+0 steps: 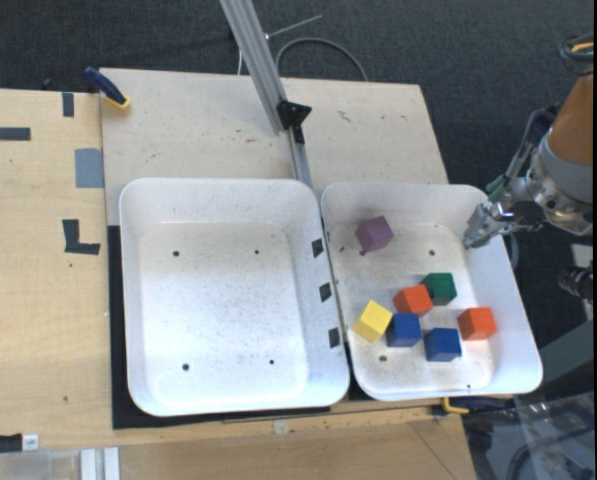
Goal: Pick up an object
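— Which block is the target? Where do they sit?

— No single one marked. All the blocks lie in the right bin (498, 368). Purple block (374, 233) sits alone, off to the gripper's far side toward the other bin, roughly level with it. The rest cluster lower in the bin, below the gripper: green block (441, 288) touching an orange block (413, 299); blue block (404, 329) just under that; yellow block (373, 320) beside the blue; a second blue block (442, 344) and a second orange block (476, 322) nearest the gripper's own side.

— And the gripper?

— Gripper (478, 230) hangs over the bin's right rim, upper part. Nothing between its fingers. Whether they're spread or closed, I can't tell; too small and blurred from here.

— So which step?

— Approach, I'd judge. No pick begun; every block rests on the bin floor.

— What does the next move want?

— Travel inward off the rim, then descent over one block. Purple looks the easy one, standing well apart from the others. The cluster is tight; fingers would likely nudge neighbours.

— Left bin (138, 268)?

— No part in it, as far as I can see.
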`<state>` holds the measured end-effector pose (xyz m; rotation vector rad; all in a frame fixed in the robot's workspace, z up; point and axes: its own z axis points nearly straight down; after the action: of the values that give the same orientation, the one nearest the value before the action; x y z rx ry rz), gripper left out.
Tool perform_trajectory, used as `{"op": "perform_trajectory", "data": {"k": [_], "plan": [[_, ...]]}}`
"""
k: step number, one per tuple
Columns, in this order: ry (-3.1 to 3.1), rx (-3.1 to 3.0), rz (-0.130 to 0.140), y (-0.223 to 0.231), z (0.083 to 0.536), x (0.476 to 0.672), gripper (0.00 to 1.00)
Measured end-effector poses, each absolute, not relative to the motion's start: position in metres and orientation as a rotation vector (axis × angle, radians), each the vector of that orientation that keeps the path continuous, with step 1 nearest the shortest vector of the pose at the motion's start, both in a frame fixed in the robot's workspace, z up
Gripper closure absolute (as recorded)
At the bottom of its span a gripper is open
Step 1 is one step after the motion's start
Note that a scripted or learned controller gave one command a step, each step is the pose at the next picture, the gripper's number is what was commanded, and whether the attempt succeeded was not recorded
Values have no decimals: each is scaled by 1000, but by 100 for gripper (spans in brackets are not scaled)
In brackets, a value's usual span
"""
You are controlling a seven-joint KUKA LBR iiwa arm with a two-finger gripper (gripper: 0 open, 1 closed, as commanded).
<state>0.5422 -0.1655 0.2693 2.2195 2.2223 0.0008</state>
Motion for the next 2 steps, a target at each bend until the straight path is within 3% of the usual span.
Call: {"op": "perform_trajectory", "data": {"k": [2], "plan": [[2230, 2215, 0, -61, 259, 562, 100]]}}
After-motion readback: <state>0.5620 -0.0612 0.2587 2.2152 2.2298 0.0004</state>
